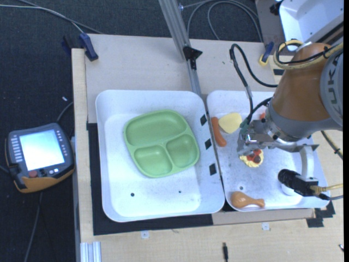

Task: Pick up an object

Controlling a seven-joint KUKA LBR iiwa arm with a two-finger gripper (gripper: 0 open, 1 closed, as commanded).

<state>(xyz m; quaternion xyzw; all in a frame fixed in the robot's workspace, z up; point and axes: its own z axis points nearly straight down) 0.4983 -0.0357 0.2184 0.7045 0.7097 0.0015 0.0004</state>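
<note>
Low over the right bin (229, 100), pincer (250, 142) just above a small red-and-yellow toy (254, 158), spread of its tips impossible to tell, orange carrot (218, 131) and yellow piece (230, 122) nearby, drumstick (246, 201) near the front rim, green divided plate (161, 142) in the left bin (109, 119).

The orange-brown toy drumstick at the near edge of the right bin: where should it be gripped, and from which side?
Probably across the orange-brown toy drumstick's narrow handle, which points right, coming straight down. The rounded bulb on the left is wider and likelier to slip. The right white bin's near wall sits close, so the fingers should close along that wall, not across it.
</note>
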